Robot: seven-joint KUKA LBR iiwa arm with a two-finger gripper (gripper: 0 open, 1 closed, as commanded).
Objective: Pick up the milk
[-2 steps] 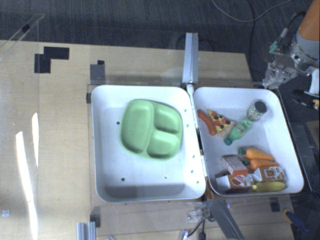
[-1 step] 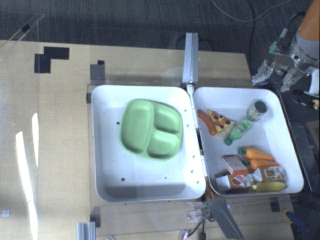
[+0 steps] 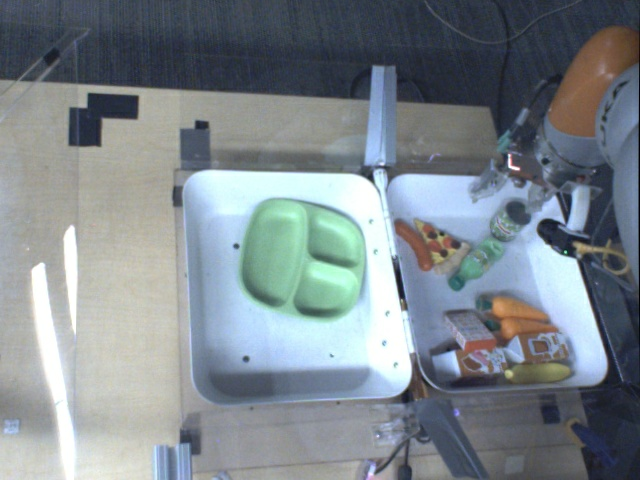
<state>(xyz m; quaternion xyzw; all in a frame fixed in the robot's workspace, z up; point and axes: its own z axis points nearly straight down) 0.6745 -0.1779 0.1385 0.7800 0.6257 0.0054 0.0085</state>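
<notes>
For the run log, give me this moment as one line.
arm: over right bin's far corner | gripper: above green bottle | orange-and-white milk carton: lying at right bin's near side, untouched | green divided tray: left bin

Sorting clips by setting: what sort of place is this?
Probably a robotics lab test bench: two white bins fixed on a wooden bench, toy food like a banana, and loose cable on carpet.

The arm [image 3: 600,88] bends in at the right (orange band uppermost), its gripper [image 3: 512,183] pointing down-left.
</notes>
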